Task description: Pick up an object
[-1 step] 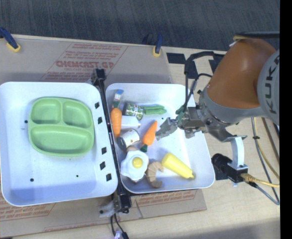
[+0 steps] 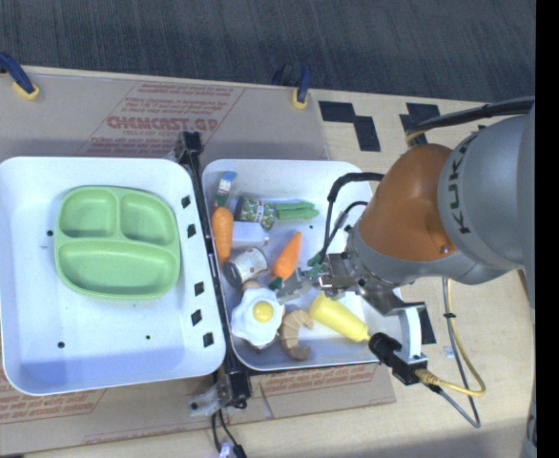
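Arm low over right shallow white bin (image 2: 289, 172).
Gripper (image 2: 323, 277) between small orange plastic carrot (image 2: 287, 255) and yellow plastic corn cob (image 2: 338, 318); jaws' state: cannot tell.

A dark blue-grey carpet (image 2: 260, 17) is filling the top of the view, running from nine o'clock round to three o'clock, its fine ribbed weave showing under even, soft light. A flat brown cardboard sheet (image 2: 155, 113) with red printing is covering the bench below it. Two blue clamps are gripping the sheet's far edge, one (image 2: 17, 76) at ten o'clock and one (image 2: 301, 86) near twelve o'clock. Black patches (image 2: 356, 122), possibly tape, are lying on the cardboard toward one o'clock.
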Robot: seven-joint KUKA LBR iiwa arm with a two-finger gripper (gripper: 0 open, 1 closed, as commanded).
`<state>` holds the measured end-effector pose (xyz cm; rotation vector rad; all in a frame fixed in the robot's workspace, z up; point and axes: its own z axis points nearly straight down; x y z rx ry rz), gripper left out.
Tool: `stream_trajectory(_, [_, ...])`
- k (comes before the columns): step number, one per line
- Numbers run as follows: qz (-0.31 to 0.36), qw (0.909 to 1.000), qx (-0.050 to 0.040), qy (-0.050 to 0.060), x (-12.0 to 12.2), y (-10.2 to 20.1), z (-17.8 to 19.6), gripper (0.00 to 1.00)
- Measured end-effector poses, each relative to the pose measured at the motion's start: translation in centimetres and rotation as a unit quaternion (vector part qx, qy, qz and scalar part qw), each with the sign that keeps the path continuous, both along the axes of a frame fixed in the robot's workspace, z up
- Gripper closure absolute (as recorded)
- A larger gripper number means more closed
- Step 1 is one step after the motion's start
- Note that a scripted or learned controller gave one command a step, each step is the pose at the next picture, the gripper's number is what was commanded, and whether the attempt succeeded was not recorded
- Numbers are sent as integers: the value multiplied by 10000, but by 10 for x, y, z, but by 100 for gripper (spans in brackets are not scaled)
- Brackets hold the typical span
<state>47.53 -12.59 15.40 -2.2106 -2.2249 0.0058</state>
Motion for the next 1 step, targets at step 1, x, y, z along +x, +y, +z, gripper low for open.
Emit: stream_trajectory(1, [5,10000,-7,-17,42,-3,-63,0])
